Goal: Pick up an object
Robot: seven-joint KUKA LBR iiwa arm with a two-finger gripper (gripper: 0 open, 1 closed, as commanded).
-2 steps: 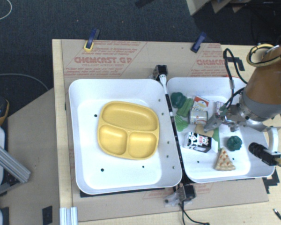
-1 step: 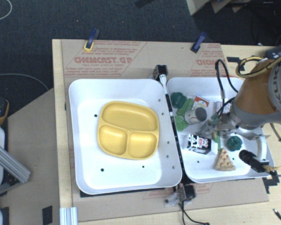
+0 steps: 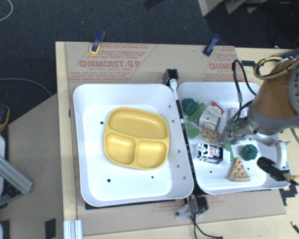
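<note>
We see the arm (image 3: 276, 101) reaching in from the right, its gripper (image 3: 232, 133) low over the right bin (image 3: 229, 184). We cannot tell the finger state; the wrist hides it. The toys lie in the right bin: a green piece (image 3: 190, 106) at the back left, a small carton (image 3: 211, 115) beside it, a cookie (image 3: 208, 136) in front of the carton, a black-and-white block (image 3: 210, 153) nearer the front, a dark green ball (image 3: 248, 152) right of the gripper, and a pizza slice (image 3: 238, 172) at the front. The left bin (image 3: 89, 183) holds a yellow tray (image 3: 136, 137) with three compartments.
</note>
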